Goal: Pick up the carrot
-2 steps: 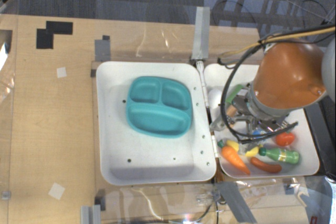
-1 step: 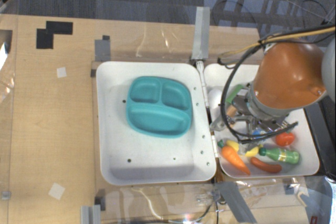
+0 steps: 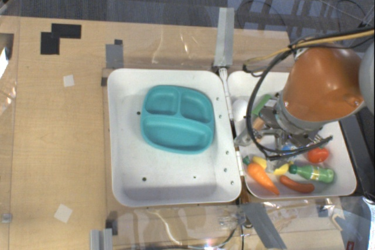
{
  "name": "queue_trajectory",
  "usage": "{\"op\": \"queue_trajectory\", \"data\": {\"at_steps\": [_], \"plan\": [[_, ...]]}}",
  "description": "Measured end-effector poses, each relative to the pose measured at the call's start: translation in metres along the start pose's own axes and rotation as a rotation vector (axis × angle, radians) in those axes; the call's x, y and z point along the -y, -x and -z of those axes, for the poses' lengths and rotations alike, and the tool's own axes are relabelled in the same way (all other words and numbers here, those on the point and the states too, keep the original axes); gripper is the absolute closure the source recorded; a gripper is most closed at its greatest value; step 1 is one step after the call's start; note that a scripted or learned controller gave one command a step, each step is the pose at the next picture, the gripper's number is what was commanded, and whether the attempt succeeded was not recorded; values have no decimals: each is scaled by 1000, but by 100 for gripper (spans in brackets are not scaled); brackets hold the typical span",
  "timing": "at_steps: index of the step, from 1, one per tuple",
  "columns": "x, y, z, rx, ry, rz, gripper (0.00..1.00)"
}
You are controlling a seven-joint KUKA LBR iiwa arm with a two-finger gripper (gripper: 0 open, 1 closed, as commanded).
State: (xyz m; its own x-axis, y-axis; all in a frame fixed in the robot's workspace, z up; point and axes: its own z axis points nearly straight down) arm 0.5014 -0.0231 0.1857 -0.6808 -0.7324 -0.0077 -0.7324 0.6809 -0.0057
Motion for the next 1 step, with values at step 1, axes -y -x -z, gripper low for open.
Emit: {"op": "queue_trajectory", "data": {"at_steps": [1], "plan": [[0,0,0,0,0,0,0]]}}
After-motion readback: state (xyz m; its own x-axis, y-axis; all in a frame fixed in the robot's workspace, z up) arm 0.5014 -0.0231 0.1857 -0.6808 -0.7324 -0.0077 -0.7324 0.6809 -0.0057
